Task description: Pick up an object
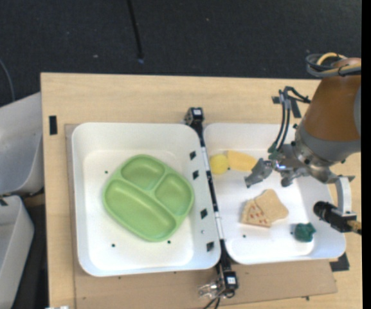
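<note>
Two white bins are sitting side by side. One green divided plate (148, 197) is lying in the left bin (82, 237). In the right bin (262, 253), the gripper (270, 172) is hovering centrally, jaw state unclear; one pizza slice (263, 210) at six o'clock below it, two yellow pieces (232, 162) at nine, one small green object (303, 232) at five.

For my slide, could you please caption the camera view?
Gripper hovers over the right bin near a yellow block and pizza slice; green plate lies in the left bin.

The arm (332, 118) hides part of the right bin (236, 253).
</note>
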Available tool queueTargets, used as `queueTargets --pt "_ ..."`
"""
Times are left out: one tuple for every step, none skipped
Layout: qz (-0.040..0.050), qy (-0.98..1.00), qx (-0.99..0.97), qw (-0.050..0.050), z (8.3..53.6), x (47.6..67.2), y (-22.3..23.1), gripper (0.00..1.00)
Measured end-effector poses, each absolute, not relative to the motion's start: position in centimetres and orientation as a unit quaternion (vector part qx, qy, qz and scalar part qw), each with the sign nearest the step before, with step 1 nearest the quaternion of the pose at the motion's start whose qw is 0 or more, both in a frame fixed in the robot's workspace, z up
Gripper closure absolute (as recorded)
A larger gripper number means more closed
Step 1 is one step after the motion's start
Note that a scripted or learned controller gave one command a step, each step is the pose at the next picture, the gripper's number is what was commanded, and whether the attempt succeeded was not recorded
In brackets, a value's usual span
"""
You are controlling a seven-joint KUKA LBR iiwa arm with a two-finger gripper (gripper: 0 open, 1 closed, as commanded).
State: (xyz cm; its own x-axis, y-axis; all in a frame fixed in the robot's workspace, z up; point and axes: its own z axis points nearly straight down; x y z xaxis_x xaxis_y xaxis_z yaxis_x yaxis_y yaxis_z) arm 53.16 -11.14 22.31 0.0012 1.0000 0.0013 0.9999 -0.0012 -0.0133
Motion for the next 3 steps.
queueTargets --pt "0.0000 -0.708 -0.706 0.000 23.0 53.4 -11.1 0.00" --pt "0.0015 -0.707 -0.707 0.001 18.7 53.1 -11.0 0.00" --pt "0.0021 -0.707 -0.708 0.002 12.4 52.8 -11.2 0.00"
